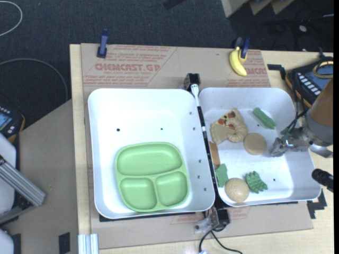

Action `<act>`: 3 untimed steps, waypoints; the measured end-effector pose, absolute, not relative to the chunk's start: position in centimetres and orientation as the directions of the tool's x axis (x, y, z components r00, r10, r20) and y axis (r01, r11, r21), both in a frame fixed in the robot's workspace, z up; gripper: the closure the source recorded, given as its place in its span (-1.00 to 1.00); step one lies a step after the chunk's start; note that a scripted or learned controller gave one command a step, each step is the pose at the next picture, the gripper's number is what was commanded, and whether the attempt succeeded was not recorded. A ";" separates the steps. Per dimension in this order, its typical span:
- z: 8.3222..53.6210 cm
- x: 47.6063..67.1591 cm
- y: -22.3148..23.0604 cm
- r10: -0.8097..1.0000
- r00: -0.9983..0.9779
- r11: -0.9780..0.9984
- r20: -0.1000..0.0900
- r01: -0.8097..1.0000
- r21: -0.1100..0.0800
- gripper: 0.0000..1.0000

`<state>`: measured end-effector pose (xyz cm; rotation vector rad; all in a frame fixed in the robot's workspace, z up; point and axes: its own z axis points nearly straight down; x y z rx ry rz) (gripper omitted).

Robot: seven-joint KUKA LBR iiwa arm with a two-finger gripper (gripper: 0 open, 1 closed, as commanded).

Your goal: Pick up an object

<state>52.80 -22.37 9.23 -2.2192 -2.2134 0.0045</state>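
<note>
The arm [323, 115] enters from the right side of the bench [79, 142] and leans over the right rim of the right bin [286, 97], its grey body tilted inward and downward toward the bin floor. The gripper [276, 147] hangs low over the right-hand part of that bin, just right of a round tan disc [255, 143] and apart from it. Nothing is seen between the metal tips, and whether they stand apart or together cannot be told from this angle.

All other places are given from the right bin. Inside it, near its left wall, lies a tan pizza-slice toy [229, 126], touching the tan disc on its right. A green pod-shaped piece [263, 117] lies toward the far wall, above the gripper. Along the near wall sit a small green piece [221, 173], a round beige ball [236, 189] and a ribbed green toy [256, 182], the ball between the two green items. A narrow brown strip [214, 155] lies against the left wall.

To the left of the right bin, touching it, stands the left bin [106, 110], which holds a green divided tray [152, 175] with three compartments. Beyond the right bin's far wall, a yellow banana [238, 63] rests on the bench beside a blue clamp [244, 46].
</note>
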 end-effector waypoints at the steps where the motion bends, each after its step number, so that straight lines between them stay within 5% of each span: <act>1: 10.5 53.1 -22.4 1.000 0.002 -0.002 -0.001 1.000 0.003 1.00; 3: 12.6 53.3 -22.4 1.000 0.002 -0.002 -0.004 1.000 0.008 1.00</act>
